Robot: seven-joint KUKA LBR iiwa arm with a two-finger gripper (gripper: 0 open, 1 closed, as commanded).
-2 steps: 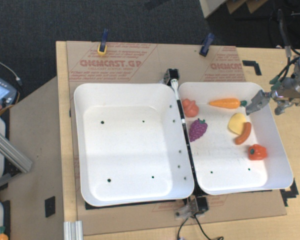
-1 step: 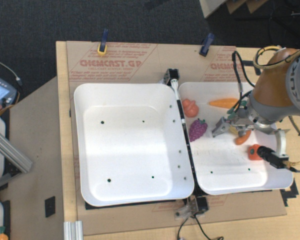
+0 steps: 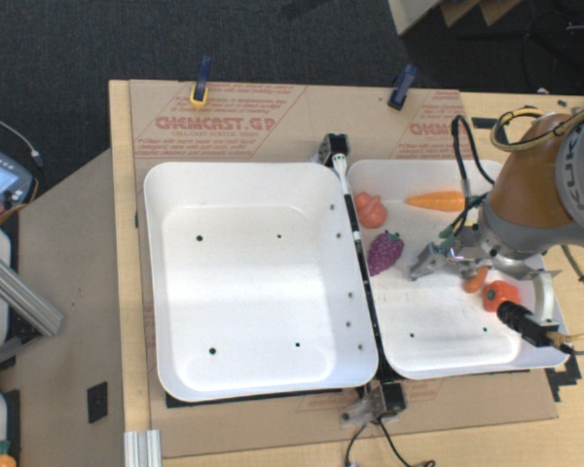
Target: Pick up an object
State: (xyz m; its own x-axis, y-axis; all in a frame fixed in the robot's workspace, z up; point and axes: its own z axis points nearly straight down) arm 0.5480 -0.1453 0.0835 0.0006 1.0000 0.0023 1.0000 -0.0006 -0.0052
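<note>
The right bin (image 3: 409,353) is containing a purple grape cluster (image 3: 385,251), a pink item (image 3: 371,210), an orange carrot (image 3: 436,200) and a red-orange piece (image 3: 497,294). The gripper (image 3: 430,261) is hovering beside the grapes; jaw state cannot be determined. The left bin (image 3: 243,270) is lying alongside.

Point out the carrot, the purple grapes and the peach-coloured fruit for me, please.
carrot (image 3: 436,201): camera view, mid-body.
purple grapes (image 3: 385,251): camera view, centre of the bunch.
peach-coloured fruit (image 3: 371,210): camera view, its middle.

Two white bins: left bin (image 3: 175,261), right bin (image 3: 438,353). In right bin: one carrot (image 3: 436,201), one purple grape bunch (image 3: 385,251), one pink fruit (image 3: 370,209), one red-orange piece (image 3: 498,294).
</note>
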